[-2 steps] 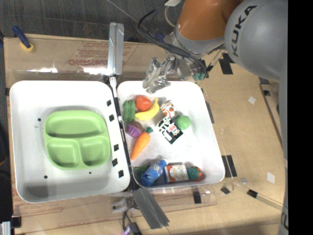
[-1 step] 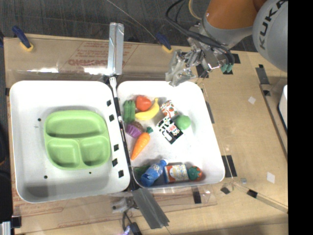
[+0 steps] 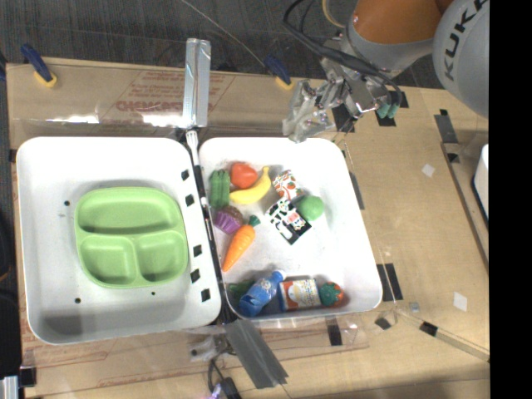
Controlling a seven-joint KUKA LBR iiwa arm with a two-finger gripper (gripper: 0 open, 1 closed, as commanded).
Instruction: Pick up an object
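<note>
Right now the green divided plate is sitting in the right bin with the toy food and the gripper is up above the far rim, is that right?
Not quite. The camera view shows the green divided plate alone in the left bin, not the right one. The toy food, such as the carrot and banana, lies in the right bin, and the gripper is indeed above that bin's far rim.

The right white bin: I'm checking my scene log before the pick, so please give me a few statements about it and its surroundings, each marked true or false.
1. The green divided plastic tray lies in the left white bin. True.
2. The orange toy carrot lies in the right white bin. True.
3. The yellow toy banana sits on the green tray. False: it lies in the right bin, beside the red toy tomato.
4. The two-finger gripper holds the carrot. False: it hangs over the right bin's far rim, carrying nothing.
</note>
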